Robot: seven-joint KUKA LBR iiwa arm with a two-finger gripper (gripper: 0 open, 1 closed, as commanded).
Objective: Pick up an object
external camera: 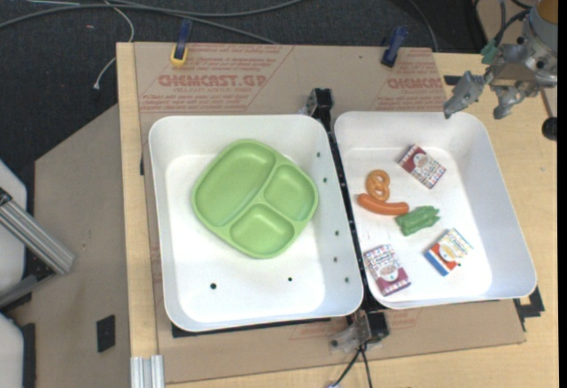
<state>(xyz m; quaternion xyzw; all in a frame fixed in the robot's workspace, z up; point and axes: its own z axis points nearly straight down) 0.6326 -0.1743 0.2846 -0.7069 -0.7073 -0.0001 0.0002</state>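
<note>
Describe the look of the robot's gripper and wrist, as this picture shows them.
The gripper is grey metal with two slim fingers, spread apart, below a pale grey, boxy wrist block. Dark cables run behind it.

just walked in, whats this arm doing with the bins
The arm's end effector hangs open above the far right corner of the right bin, holding nothing. In that bin lie small toy foods: an orange pretzel, a sausage, a green piece and three little packets. The left bin holds a green divided plate. Nothing is picked up yet.
</note>
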